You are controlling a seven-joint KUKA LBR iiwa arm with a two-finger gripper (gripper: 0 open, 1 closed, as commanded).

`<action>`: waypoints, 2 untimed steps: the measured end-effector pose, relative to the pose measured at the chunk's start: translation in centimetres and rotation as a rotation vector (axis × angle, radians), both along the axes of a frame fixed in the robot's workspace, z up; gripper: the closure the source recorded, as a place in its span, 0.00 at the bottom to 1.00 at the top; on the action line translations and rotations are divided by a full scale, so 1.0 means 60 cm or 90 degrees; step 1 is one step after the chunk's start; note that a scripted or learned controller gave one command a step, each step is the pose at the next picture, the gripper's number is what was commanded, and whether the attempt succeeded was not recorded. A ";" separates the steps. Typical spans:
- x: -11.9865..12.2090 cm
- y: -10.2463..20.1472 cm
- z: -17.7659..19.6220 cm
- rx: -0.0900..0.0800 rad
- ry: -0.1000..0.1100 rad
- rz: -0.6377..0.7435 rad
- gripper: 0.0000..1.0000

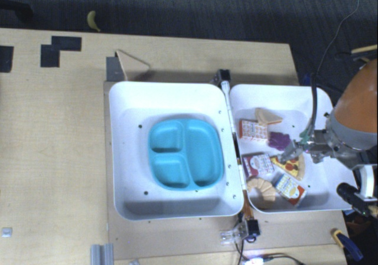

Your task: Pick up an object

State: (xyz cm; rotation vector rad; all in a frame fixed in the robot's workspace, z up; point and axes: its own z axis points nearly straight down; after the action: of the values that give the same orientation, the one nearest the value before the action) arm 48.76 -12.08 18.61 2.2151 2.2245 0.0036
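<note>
The right bin (322, 198) holds several small toy foods. A tan wedge (269, 117) and a red-and-white packet (254, 130) lie at the back, with a purple piece (279, 139) beside them. A dark red packet (258, 164), a yellow-and-red slice (293, 168), a tan bread piece (263, 187) and a small printed box (289, 187) lie nearer the front. My gripper (293, 153) hangs low over the middle of this bin, just right of the purple piece and above the slice. The view does not show anything held in it.
The left bin (127, 110) holds a blue three-compartment tray (184, 153). A ridge (231, 134) separates the two bins. The grey arm with its orange band (357, 107) covers the right bin's right side. A dark cable (313, 110) loops above the gripper.
</note>
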 end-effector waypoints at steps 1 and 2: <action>0.024 0.057 -0.148 0.000 -0.005 -0.001 0.00; 0.027 0.059 -0.130 0.001 -0.007 0.000 1.00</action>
State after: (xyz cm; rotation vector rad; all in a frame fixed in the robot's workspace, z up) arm 50.41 -8.53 10.82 2.2095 2.2202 0.0165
